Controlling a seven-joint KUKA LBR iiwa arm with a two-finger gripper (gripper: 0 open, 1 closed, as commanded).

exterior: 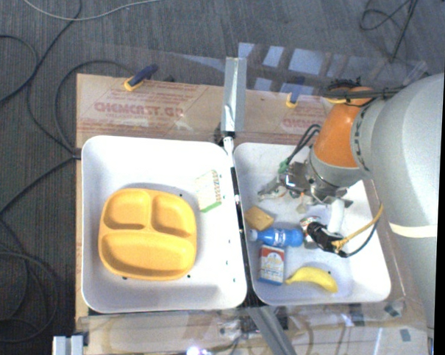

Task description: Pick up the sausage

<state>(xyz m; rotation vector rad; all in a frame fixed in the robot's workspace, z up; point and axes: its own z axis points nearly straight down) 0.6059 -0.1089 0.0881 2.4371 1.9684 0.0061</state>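
My gripper (277, 186) hangs low over the upper middle of the right bin (373, 279), below the orange wrist band (340, 138). Its grey tip points toward the bin's left wall. A small tan-brown piece (258, 216) lies just below and left of the tip, apart from it; I cannot tell if this is the sausage. The wrist and a black cable fitting (322, 233) hide the bin floor under them.
In the right bin lie a blue bottle (279, 236), a red-and-white carton (272, 266) and a banana (314, 278). The left bin (98, 157) holds a yellow compartment plate (149, 234) and a white-green packet (209, 189). A divider (239, 218) separates the bins.
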